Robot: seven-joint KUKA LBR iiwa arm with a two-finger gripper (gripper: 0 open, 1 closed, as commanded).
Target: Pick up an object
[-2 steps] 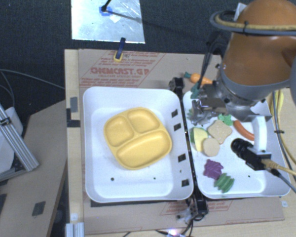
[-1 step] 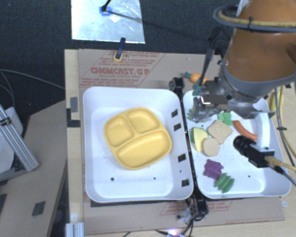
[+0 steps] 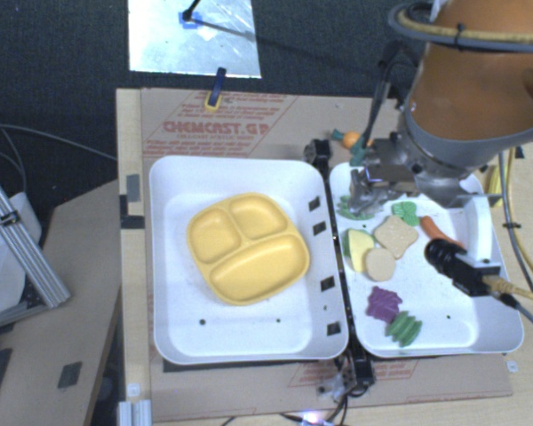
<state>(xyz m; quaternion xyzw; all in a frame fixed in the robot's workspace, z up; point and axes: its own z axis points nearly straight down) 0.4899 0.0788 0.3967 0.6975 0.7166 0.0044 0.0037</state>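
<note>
A brown cardboard sheet (image 3: 240, 124) lies on the bench, and two white bins sit on it side by side. The left bin (image 3: 171, 264) has a yellow plate (image 3: 247, 247) in the middle of it. The right bin (image 3: 484, 331) has toy food in it.

The big grey and orange arm (image 3: 480, 69) reaches in from 3 o'clock. Its gripper (image 3: 366, 195) is down low at about 10 o'clock in the right bin. A green leaf (image 3: 350, 209) lies right by it, touching it or almost touching. I cannot tell how wide the gripper is open, and I cannot see anything held in it.

The other food lies flat on the bin floor:
- A slice of bread (image 3: 396, 235) is near the middle, with a small green piece (image 3: 405, 209) just above it at 12 o'clock.
- A round cracker (image 3: 379, 265) and a yellow-green wedge (image 3: 357, 248) are at 9 o'clock.
- A carrot (image 3: 441, 229) is at 1 o'clock.
- Purple grapes (image 3: 384, 303) are at 7 o'clock, and a green pod (image 3: 405, 328) is near 6 o'clock.

I think the job is only at the start. The gripper is down by the leaf, so that looks like the thing it is going for. Nothing is lifted yet. Closing on the toy and raising it out of the bin are the parts left to do.
</note>
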